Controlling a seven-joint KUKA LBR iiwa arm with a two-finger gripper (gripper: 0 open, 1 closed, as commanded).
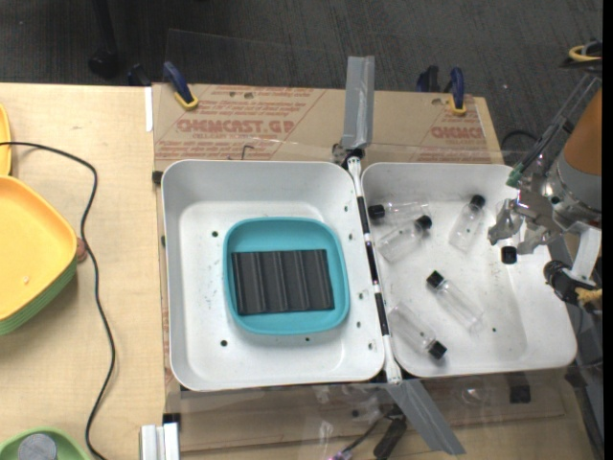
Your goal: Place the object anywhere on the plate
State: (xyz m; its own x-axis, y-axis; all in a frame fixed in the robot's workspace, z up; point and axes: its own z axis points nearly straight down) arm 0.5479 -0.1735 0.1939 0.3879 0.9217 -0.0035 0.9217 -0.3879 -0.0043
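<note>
The gripper [517,230] hung over the right edge of the right-hand shallow white bin [536,353], and whether it was open or closed could not be told from this angle. A small dark cap sat just under it (possibly the top of a vial, though whether it was gripped or merely lying beneath was unclear).

The task's things, several clear plastic vials with black caps [450,295], lay scattered across that bin's floor, some near the far wall and one near the front. The teal rounded-square plate with a dark ribbed insert [284,278] rested in the middle of the left-hand white bin [192,343], well apart from the arm.

The likeliest trouble was a missed or slipping grasp: the vials were transparent, smooth and lying on their sides, so they would probably roll away from closing jaws. A vial caught by its cap alone could swing and drop during the carry.

Between the bins ran a raised divider [369,257], which a low carry might clip. A yellow plastic dish [34,257] and a black cable [91,286] lay on the wooden bench to the left, out of the path.
</note>
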